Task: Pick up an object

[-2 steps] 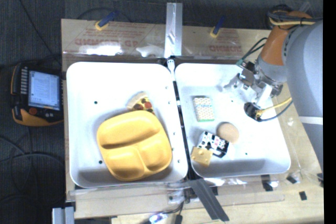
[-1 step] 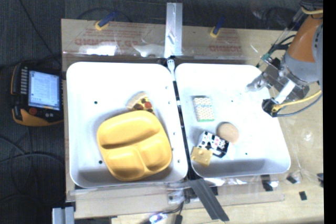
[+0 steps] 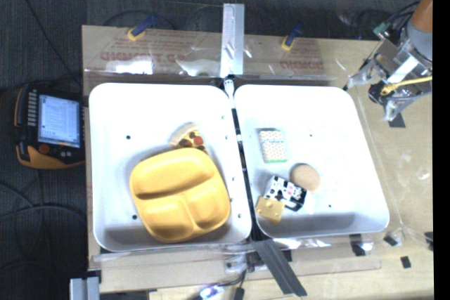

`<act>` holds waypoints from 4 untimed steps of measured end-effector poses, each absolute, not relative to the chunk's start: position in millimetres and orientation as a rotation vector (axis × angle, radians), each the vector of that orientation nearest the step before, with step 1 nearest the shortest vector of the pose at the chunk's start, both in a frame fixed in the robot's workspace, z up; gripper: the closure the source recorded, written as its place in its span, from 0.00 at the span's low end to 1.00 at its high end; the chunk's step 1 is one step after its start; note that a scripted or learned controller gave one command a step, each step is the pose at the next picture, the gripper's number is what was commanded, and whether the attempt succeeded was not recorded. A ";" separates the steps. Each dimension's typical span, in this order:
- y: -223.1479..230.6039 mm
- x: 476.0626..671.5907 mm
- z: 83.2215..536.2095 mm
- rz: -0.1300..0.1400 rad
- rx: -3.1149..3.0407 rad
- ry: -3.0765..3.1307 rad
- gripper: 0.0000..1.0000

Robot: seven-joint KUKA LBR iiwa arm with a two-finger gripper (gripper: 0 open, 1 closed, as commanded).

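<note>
Objects for picking lie in your right bin: a dotted pale box, a tan round piece, a black-and-white item and a yellow block. Your left bin holds a yellow divided tray touching a small pizza-like toy. Your claw hangs over the tabletop, beyond the right bin.

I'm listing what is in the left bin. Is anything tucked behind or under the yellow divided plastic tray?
A small brown and red item pokes out from behind the yellow divided plastic tray, touching its far edge. The tray covers the floor of the left white bin beneath it, so anything underneath is hidden.
</note>
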State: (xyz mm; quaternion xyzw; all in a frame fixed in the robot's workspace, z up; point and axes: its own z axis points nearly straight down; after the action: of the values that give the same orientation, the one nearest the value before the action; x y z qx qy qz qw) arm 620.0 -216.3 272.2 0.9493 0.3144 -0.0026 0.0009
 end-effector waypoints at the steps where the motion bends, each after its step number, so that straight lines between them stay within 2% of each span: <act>1: -198.4 655.7 214.6 -0.010 3.033 0.812 0.00; 2: -183.6 648.0 138.8 -0.010 2.995 0.949 0.00; 3: -200.6 628.8 137.6 -0.010 3.122 0.349 0.00; 4: -223.4 632.9 244.5 -0.008 3.122 0.331 0.00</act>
State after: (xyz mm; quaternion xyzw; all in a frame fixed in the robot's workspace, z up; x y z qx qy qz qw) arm 632.9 -223.4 244.5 0.9944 0.1053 -0.0026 0.0011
